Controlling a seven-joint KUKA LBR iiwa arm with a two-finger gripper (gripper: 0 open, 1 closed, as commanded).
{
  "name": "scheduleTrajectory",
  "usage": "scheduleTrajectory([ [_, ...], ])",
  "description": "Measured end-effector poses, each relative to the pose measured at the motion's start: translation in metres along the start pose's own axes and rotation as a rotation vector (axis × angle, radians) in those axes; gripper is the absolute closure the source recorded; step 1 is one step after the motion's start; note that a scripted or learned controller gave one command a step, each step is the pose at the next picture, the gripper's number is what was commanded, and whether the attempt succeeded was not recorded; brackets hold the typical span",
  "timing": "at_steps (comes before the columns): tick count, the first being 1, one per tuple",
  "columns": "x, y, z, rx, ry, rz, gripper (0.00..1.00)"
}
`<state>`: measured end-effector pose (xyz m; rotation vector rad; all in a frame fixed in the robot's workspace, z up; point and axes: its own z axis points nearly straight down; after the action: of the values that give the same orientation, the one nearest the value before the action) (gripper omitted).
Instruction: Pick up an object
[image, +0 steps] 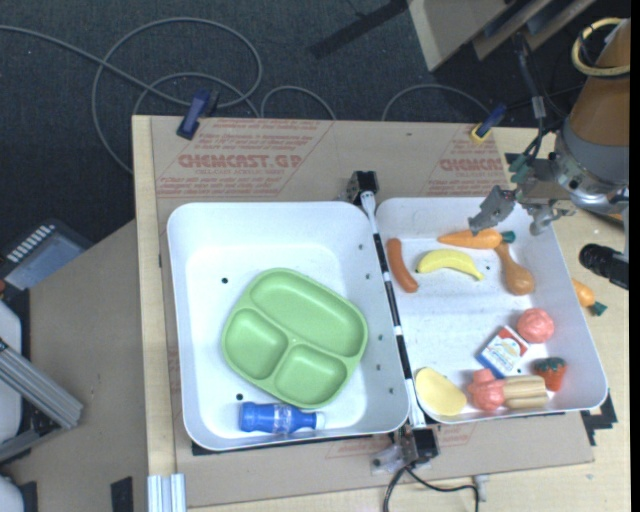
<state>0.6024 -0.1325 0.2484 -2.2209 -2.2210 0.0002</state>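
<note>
1. Pincer (516, 214) hangs over the top edge of the right bin (592, 392), its grey fingers (492, 212) spread apart with nothing between them.
2. Just below and left of the pincer lies a toy carrot (470, 239), orange with a green tip, flat on the floor of the right bin and not touching the fingers.
3. Below the carrot rests a yellow banana (450, 263), and to the carrot's left a red-orange sausage (402, 265) lies along the bin's left wall.
4. To the carrot's right sits a tan drumstick (514, 272), slanting down toward the bin's right side.
5. Well below the carrot, a pink ball (537, 324), a small milk carton (503, 352), a strawberry (552, 372), a hot dog bun (522, 391) and a pale yellow lemon-like piece (440, 392) crowd the bin's near corner.
6. Far left of the carrot, the left bin (190, 240) holds a green divided plate (293, 337) and a blue bottle (277, 418) lying on its side.
</note>
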Motion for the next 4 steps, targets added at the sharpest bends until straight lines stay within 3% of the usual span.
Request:
scheduleTrajectory([
  [1, 0.003, 0.030, 0.111, 0.002, 0.000, 0.000, 0.00],
  [2, -0.031, 0.042, 0.164, 0.001, 0.000, 0.001, 0.00],
  [3, -0.034, 0.060, 0.166, 0.017, 0.002, 0.003, 0.00],
  [4, -0.051, 0.063, 0.165, 0.006, 0.001, 0.001, 0.00],
])
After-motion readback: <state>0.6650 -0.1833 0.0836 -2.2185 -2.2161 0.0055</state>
